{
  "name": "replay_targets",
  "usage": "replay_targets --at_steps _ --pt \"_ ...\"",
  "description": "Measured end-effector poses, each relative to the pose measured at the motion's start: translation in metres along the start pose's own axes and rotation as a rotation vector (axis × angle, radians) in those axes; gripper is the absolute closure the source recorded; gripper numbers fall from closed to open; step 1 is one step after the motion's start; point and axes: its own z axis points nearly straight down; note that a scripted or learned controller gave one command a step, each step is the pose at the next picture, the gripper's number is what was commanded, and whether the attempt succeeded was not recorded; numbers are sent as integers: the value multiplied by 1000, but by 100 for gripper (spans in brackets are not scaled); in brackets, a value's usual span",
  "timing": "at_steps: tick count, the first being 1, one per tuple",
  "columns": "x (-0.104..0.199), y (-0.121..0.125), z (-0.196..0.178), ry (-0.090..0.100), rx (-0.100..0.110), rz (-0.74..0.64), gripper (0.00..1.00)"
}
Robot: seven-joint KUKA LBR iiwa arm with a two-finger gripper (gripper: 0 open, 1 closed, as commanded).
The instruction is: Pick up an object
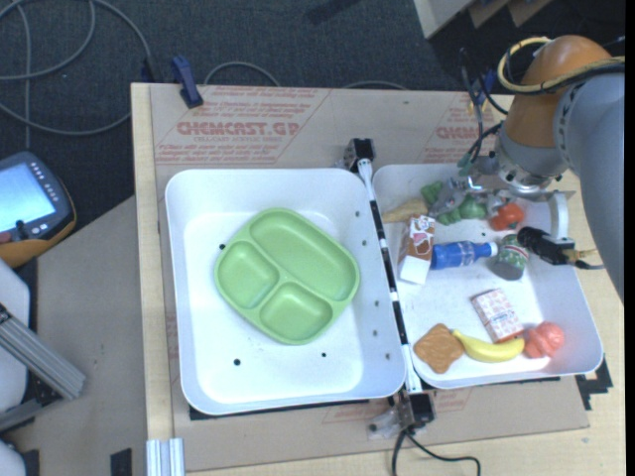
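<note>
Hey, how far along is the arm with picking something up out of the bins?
Done: the arm has reached into the right bin, its pincer low at the far end beside the green toy. In hand: nothing visibly held. Left: grasping and lifting; the blue bottle, banana and tomato lie in the bin, the green divided plate in the left one.

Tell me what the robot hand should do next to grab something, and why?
Probably it should sink a little lower and close on the green toy. The gripper sits at the far end of the right bin, right over that green piece, with a small red thing beside it. I can't see anything caught in it. The blue bottle and banana lie farther off.
</note>
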Motion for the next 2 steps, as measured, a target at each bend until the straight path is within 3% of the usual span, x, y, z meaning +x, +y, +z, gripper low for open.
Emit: replay_targets --at_steps 1,2 --pt "-1 -5 -8 5 16 3 100" --pt "93 -41 -107 3 -29 -3 100"
